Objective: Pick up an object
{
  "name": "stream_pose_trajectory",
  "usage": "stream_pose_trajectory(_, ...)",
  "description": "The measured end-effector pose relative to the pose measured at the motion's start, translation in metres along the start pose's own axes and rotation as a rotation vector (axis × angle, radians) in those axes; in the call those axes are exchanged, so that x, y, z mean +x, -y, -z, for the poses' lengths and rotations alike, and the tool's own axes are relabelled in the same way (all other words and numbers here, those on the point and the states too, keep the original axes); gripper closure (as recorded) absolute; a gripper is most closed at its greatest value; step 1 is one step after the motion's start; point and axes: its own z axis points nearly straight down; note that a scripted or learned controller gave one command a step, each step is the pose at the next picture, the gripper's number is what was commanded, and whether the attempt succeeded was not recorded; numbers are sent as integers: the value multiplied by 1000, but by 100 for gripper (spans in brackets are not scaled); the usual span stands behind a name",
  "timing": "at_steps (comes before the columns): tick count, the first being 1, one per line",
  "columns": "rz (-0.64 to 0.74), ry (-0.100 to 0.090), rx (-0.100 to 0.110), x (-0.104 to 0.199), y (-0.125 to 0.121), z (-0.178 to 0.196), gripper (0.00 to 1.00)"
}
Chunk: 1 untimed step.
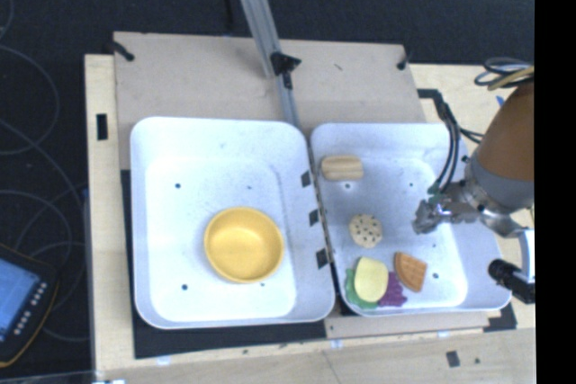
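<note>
The right bin (396, 144) holds a tan bread roll (342, 168) near its back left, a round speckled cookie (365, 230) in the middle, an orange wedge (410, 271) toward the front, and a yellow-green and purple toy (371, 282) at the front left. My gripper (427, 218) hangs over the right part of this bin, to the right of the cookie and above the orange wedge. Nothing shows between its fingers. In the left bin (171, 157) lies a yellow bowl (243, 244).
A grey metal pole (256, 13) slants down from the top to the gap between the bins. Black clips (316, 216) line the divider between the two bins. Cables (448, 139) run along the arm at the right.
</note>
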Motion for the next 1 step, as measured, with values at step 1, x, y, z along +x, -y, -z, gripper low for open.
stream_pose_trajectory(1, 1, -1, 1, -1, -2, 34, 100)
